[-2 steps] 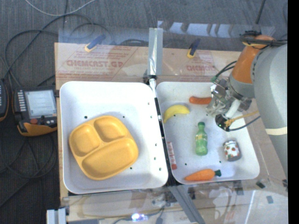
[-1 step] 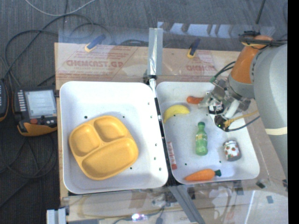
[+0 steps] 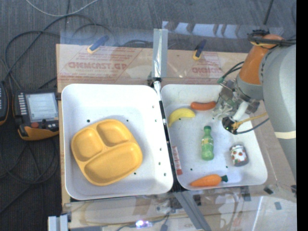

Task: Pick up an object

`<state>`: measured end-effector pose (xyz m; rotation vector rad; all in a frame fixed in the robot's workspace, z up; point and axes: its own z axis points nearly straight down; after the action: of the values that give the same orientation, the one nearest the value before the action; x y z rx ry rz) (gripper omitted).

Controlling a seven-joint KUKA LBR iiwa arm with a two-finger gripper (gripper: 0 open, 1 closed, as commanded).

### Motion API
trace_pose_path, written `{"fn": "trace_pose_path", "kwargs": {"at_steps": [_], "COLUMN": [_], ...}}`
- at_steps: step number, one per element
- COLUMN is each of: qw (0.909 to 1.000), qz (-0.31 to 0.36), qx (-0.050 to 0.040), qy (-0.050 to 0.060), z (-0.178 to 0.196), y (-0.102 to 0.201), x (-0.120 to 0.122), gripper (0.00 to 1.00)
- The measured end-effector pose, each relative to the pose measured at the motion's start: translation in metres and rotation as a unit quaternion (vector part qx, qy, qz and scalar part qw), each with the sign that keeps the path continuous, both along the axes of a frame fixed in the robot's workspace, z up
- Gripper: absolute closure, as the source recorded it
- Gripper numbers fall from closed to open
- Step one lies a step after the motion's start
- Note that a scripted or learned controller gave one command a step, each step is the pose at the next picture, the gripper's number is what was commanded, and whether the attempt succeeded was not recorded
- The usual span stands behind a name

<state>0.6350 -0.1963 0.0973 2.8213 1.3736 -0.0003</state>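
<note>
Green bottle [image 3: 207, 142] (lying flat) mid right bin [image 3: 255, 177]

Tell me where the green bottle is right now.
The green bottle lies in the middle of the right bin, below the banana and left of the small spotted cup.

Two bins sit side by side on the tabletop [image 3: 110, 64]. The left bin [image 3: 77, 97] fills the middle left of the frame and holds a sectioned tray [image 3: 107, 151] in its lower left part. The right bin [image 3: 185, 174] holds the rest: a banana [image 3: 180, 115] at its upper left, a sausage [image 3: 203, 105] just right of it, a bottle [image 3: 207, 143] in the middle, a cup [image 3: 238, 155] to the bottle's right, and a carrot [image 3: 208, 180] along the bottom edge. My arm [image 3: 252, 69] comes in from the upper right, and my wrist hangs over the right bin's upper right corner, just right of the sausage.
</note>
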Motion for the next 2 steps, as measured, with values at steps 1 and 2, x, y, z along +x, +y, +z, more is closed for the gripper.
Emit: {"fn": "trace_pose_path", "kwargs": {"at_steps": [1, 2], "qw": [1.0000, 1.0000], "qz": [0.000, 0.001], "qx": [0.0012, 0.0015], "qy": [0.007, 0.007], "z": [-0.0036, 0.0039], "y": [-0.0004, 0.0013], "x": [-0.0034, -0.0022], "gripper": [0.00, 1.00]}}
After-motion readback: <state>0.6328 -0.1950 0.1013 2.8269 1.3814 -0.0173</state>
